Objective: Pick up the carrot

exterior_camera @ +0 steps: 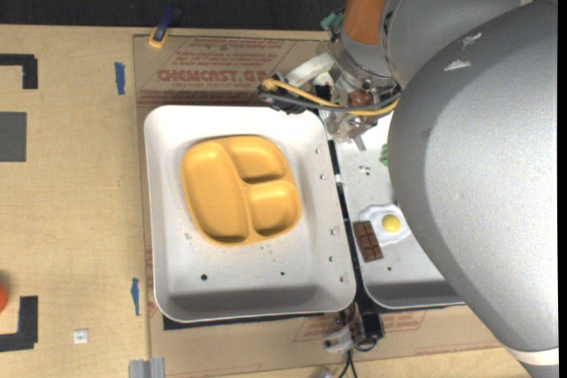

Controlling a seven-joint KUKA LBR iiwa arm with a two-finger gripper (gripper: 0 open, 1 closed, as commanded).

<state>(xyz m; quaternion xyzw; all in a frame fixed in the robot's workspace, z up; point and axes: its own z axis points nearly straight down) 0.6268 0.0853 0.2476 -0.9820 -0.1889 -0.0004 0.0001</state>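
My gripper (348,130) hangs over the far left corner of the right bin (409,295), close to the rim shared by the two bins. Yellow and black cables loop around the wrist just above it. The arm's big grey body covers most of the right bin. In the uncovered strip of that bin lie a toy fried egg (388,223), a brown chocolate bar (368,241) and a small green piece (384,156) at the arm's edge.
The left bin (168,190) holds a yellow divided plate (239,189). Both bins rest on a cardboard sheet (213,66) on the wooden bench. A small red-orange object (3,298) peeks in at the far left edge.
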